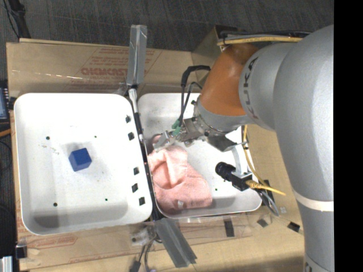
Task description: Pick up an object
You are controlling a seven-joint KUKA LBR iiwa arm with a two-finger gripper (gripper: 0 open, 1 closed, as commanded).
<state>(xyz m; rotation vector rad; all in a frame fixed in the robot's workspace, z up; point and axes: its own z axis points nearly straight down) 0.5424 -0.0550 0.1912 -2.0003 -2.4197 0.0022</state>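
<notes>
The gripper [163, 140] was low inside the right bin [160, 109], near its left wall, just at the upper edge of a pink cloth [177, 177]. It seemed to touch the cloth there, but it was not possible to tell if the gripper was spread or pressed together, and nothing could be seen pinched in it. The cloth lay crumpled in the lower left part of this bin, against the wall next to the left bin [68, 118]. The grey arm [283, 78] with its orange band [224, 89] covered much of the right bin from above. A blue cube [80, 158] stood alone in the left bin, well apart from the gripper. Small black clips [135, 171] sat along the wall between the bins. Both bins rested on brown cardboard [68, 61].
</notes>
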